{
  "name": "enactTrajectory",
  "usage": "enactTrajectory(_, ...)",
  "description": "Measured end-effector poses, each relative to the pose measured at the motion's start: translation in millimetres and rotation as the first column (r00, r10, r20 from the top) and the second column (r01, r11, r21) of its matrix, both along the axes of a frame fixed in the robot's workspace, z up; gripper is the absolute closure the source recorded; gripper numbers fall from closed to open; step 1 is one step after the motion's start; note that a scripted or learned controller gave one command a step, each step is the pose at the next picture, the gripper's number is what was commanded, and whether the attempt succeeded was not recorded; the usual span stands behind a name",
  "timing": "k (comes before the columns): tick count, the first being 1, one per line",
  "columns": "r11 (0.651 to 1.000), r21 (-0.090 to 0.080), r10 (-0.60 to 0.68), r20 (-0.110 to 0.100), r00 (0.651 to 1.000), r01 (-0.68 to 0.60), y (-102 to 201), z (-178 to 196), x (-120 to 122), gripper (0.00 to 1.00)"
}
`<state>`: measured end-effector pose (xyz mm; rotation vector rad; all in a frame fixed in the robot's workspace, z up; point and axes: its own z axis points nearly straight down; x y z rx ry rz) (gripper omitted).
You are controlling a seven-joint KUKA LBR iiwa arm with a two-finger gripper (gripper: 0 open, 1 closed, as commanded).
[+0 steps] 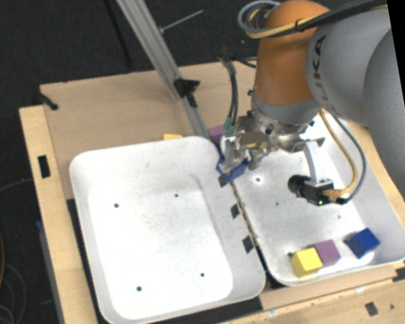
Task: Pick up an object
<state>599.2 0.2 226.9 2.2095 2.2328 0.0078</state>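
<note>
Tan wooden bench holds two shallow white plastic bins: left bin, right bin. From my remote seat, the gripper hangs over the right bin's upper left corner. Yellow cube, lilac cube and blue cube line its near edge.

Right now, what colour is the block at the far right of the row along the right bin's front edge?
Blue, clearest in the camera view, beside the purple block.
</note>
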Motion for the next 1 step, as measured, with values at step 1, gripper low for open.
enactTrajectory(1,1.0,-0.002,-0.002,0.005,1.0,0.002,48.1,51.9,49.7,1.0)
